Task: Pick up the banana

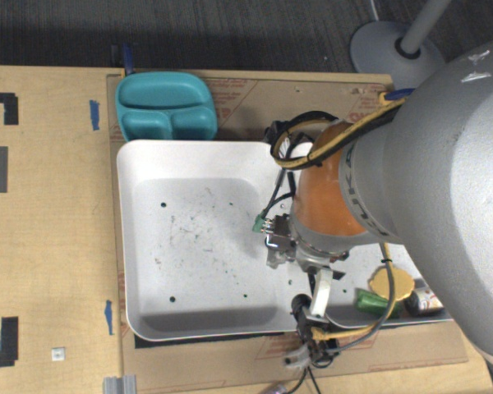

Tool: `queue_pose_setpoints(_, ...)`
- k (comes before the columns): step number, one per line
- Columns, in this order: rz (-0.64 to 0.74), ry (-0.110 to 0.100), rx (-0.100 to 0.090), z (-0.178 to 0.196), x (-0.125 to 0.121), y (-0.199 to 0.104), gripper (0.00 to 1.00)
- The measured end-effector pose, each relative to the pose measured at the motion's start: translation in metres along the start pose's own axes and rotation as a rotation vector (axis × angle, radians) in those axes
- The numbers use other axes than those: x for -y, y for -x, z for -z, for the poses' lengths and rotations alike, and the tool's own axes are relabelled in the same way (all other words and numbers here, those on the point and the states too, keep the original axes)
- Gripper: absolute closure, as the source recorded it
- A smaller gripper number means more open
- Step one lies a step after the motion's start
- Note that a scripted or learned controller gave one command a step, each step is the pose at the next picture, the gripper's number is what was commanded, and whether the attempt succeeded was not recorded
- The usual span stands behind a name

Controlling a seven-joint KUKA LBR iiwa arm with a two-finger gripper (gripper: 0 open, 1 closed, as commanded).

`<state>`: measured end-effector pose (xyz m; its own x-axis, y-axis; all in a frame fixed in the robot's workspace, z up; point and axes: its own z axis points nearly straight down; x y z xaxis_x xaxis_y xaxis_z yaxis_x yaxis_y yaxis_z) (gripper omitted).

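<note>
A yellow rounded thing [392,284], which may be the banana, lies at the front of the right bin [411,257]. A cable crosses it and the arm hides part of it. The grey arm with its orange band [333,199] covers most of that bin. The gripper [278,238] hangs at the arm's left end, over the wall between the two bins and well left of the yellow thing. I see nothing held in it.
A green thing [370,301] and a dark brown thing [424,302] lie beside the yellow one. The left bin [189,236] shows a speckled white floor. A teal divided tray [166,105] stands behind it on the cardboard bench.
</note>
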<state>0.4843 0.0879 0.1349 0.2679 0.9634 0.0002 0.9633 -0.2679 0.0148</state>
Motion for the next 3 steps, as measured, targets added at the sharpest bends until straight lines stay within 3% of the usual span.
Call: queue_pose_setpoints(3, 0.157, -0.009, 0.004, -0.0006, 0.0019, 0.0015, 1.0)
